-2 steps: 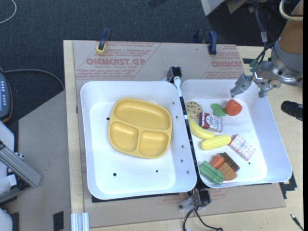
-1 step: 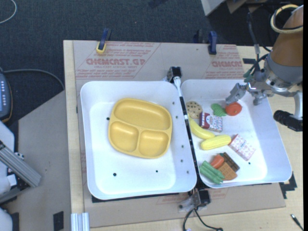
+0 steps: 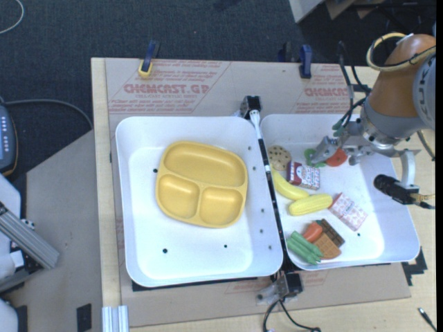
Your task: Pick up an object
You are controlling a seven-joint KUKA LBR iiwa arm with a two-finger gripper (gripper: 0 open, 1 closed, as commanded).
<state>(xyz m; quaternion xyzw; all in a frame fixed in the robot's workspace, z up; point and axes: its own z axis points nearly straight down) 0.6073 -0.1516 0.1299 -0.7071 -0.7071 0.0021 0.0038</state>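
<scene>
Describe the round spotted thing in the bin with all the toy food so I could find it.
Look in the right-hand bin, at its upper left corner beside the divider. The cookie lies there, just above the banana: a flat tan disc with dark specks, the only round item among longer, brighter pieces.

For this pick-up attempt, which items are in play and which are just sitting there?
In play: hand, red and green item at it, right bin.

Lying about: yellow divided plate, cookie, banana, corn, red packet, pink wrapper, left bin.

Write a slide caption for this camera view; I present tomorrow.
Arm's pincer hovers over toy food in the right bin; yellow tray in left bin.
</scene>
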